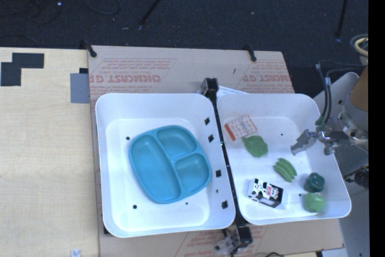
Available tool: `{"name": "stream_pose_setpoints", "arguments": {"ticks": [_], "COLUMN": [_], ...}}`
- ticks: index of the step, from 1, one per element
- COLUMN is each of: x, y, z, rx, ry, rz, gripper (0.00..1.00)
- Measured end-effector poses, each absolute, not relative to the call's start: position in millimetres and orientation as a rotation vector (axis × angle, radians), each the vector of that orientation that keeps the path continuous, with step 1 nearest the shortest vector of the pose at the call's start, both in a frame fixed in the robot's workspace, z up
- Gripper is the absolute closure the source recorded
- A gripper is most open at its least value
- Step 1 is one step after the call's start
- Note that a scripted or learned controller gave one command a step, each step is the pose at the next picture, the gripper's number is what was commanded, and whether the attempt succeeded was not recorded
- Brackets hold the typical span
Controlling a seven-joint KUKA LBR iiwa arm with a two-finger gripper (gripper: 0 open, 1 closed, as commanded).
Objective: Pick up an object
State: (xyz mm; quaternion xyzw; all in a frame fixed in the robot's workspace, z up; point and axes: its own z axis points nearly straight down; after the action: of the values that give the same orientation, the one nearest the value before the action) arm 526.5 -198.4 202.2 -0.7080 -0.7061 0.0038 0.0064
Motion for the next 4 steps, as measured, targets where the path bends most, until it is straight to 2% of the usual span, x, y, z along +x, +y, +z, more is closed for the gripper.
{"name": "stream_pose_setpoints", "arguments": {"ticks": [1, 2, 3, 4], "x": [529.5, 518.7, 519.4, 518.9], "y": [-199, -201, -198, -197], "z": [209, 156, 92, 87], "rx": [-2.221, -2.216, -2.216, -2.221], "ry": [-2.22, -2.215, -2.216, -2.215], "rz": [0.001, 0.006, 0.005, 0.002], "gripper": [0.0, 0.0, 0.0, 0.0]}}
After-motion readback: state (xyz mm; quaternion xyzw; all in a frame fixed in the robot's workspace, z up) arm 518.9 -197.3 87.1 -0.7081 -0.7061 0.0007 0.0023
